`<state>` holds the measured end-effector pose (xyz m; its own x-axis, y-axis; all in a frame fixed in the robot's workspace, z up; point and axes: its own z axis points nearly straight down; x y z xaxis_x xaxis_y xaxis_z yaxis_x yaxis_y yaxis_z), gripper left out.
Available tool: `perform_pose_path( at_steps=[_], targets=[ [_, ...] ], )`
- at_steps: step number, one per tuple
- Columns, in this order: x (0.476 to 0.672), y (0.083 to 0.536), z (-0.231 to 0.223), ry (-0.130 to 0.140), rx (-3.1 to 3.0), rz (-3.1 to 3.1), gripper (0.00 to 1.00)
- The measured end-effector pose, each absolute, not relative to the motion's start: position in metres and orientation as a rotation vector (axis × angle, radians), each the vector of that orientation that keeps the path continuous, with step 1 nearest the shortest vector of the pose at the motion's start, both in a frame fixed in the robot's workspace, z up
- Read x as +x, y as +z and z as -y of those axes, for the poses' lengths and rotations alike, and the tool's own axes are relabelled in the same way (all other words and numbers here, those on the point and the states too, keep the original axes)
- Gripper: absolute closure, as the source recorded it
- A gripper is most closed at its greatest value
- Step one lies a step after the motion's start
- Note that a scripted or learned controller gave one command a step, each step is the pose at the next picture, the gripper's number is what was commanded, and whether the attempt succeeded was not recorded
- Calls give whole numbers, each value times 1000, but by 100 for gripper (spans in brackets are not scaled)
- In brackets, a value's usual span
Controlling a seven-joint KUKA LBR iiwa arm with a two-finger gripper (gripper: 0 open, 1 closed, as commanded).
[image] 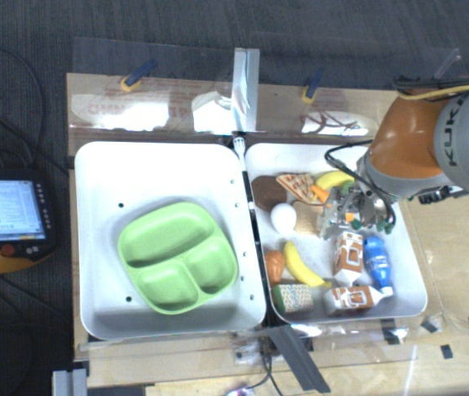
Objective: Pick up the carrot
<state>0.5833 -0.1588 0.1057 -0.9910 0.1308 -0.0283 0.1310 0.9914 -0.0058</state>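
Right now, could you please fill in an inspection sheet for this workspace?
Surface: bench bearing a left bin and a right bin, side by side.
Job's things: carrot in the right bin near the divider, beside a banana.
Clutter: green tray in the left bin; in the right bin an egg, pizza slice, second banana, two cartons, blue bottle.
Grippers: end effector low over the right bin's upper part, apart from the carrot; finger state unclear.
Cables: black cables on the floor at left.
Surroundings: pendant on dark carpet.
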Motion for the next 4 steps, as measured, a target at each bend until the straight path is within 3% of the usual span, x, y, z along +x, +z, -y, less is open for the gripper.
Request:
perform_pose_path(
  at_steps=[1,2,3,4],
  targets=[
    [665,274,127,-1,341,-3108,100],
    [660,272,157,-3,-603,-3078,100],
    [670,278,172,-1,-1291,-2857,100],
    [671,289,170,-1,-1286,-2851,100]
  ],
)
